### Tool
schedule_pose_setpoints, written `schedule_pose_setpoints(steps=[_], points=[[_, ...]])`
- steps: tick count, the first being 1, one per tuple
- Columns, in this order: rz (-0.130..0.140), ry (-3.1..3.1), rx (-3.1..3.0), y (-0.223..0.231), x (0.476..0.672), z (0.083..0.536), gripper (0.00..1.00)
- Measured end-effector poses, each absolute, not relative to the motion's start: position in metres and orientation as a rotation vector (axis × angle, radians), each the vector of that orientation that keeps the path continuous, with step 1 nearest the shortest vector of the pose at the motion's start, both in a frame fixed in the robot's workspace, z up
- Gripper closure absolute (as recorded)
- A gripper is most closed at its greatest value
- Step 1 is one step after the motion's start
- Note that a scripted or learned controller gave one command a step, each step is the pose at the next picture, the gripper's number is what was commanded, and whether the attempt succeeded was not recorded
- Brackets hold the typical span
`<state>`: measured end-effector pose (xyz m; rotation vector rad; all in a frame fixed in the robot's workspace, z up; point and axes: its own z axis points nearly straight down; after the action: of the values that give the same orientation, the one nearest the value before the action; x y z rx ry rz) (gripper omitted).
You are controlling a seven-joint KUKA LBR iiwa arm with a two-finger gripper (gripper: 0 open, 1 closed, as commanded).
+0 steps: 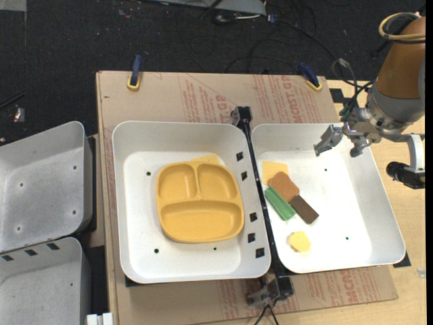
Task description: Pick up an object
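Camera view, looking down at a slant on both bins; your gripper (342,143) hangs over the right bin (379,208) at about one o'clock from the bin's centre, near the far rim; its two fingers read as spread apart, nothing between them, so treat the hand as released and carrying no object.

Candidates all sit in the right bin's left half, toward nine o'clock of its centre and well apart from the gripper; a pale yellow flat piece (272,168) against the divider; a green bar (279,204) lying just beside a brown bar (295,198), touching or nearly so; a small yellow lump (299,242) alone at six o'clock of that cluster. The left bin (135,242) bears a yellow divided plate (200,203).

Risks as you judge them; green and brown bars lie packed together, so a closing grasp may straddle both or nudge one aside; the flat piece looks too thin to pinch; bars near the divider wall leave little finger clearance; the lone lump looks the safest pick.
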<state>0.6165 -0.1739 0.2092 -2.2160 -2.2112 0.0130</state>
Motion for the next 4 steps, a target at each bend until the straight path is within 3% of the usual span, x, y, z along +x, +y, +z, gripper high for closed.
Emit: schedule_pose_setpoints(steps=[1,2,3,4], points=[[0.001,-2.222,-2.221,-0.173,0.620,0.218,0.00],[0.005,-2.217,-2.220,-0.178,0.622,0.155,0.00],[0.005,-2.217,-2.219,-0.174,0.612,0.096,0.00],[0.001,-2.220,-2.222,-0.173,0.612,0.092,0.00]])
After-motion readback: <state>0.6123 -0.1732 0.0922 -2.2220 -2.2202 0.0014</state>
